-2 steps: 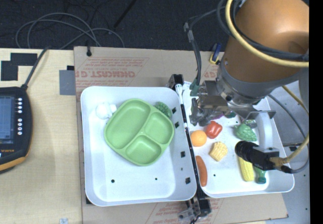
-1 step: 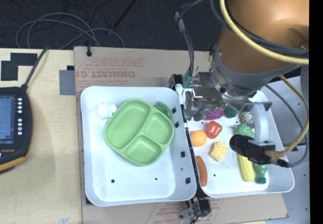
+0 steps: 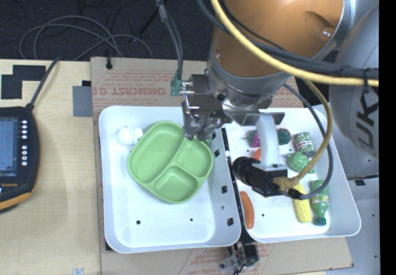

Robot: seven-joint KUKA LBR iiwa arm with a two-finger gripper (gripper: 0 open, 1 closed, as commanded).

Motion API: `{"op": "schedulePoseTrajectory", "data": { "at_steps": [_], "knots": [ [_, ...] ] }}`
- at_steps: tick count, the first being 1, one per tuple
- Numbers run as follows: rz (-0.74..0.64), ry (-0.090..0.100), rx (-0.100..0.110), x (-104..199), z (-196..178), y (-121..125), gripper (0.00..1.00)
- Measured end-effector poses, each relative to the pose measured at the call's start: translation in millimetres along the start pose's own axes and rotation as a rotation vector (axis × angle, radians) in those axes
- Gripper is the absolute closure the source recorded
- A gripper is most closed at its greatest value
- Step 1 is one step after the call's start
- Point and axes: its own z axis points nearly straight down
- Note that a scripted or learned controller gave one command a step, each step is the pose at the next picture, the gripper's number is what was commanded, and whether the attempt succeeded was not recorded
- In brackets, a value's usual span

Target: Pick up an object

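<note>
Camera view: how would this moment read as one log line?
end effector: over green plate's upper right rim | plate: in left bin | nothing seen held

You see two white bins [image 3: 117,205], each dotted with a few small black holes. In the left one your eye catches a pale green divided plate [image 3: 170,162] and a small white ball [image 3: 128,136] beside it. The right bin gives you an orange carrot [image 3: 247,210], a yellow corn cob [image 3: 303,209], a green bottle-shaped toy [image 3: 320,209], a green lumpy vegetable [image 3: 299,160], a green-and-white striped can [image 3: 304,141], and something magenta [image 3: 254,139] near a dark teal piece [image 3: 283,136]. The arm's band [image 3: 278,7] glows orange against its grey shell, with a yellow cable [image 3: 247,32] looping round it. The gripper [image 3: 199,128] is metallic grey. The worktop [image 3: 49,218] is pale tan; the cardboard [image 3: 142,85] under the bins is brown with red lettering.
</note>
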Motion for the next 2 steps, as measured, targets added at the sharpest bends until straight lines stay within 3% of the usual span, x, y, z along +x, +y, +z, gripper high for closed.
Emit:
{"op": "schedulePoseTrajectory", "data": {
  "at_steps": [1, 2],
  "knots": [
    [0.015, -0.006, 0.011, -65, 72, -1, 1.00],
    [0.014, -0.002, -0.001, -122, 23, 0, 1.00]
  ]
}}
